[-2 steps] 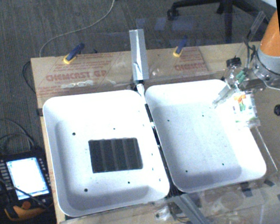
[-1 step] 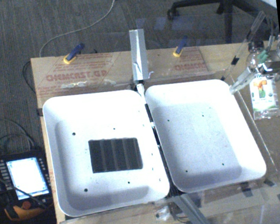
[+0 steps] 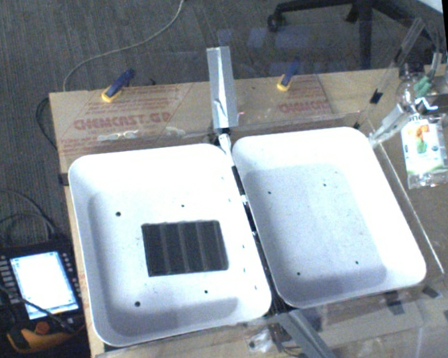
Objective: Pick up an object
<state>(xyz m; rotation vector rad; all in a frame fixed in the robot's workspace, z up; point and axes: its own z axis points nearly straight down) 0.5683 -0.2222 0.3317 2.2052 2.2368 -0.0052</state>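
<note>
1. Item: one dark rectangular object (image 3: 184, 247); black to charcoal, with three faint lengthwise ridges dividing it into four vertical strips.
2. Pose: lying flat; long sides running left to right, square with the bin walls.
3. Location: on the floor of the left white bin (image 3: 96, 190); roughly central, slightly toward the near side; clear of all four walls.

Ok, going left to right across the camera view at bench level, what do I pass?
Handheld pendant with a lit white screen → left white bin holding a dark ribbed rectangular panel → right white bin → clear packet with an orange-and-green label.
</note>
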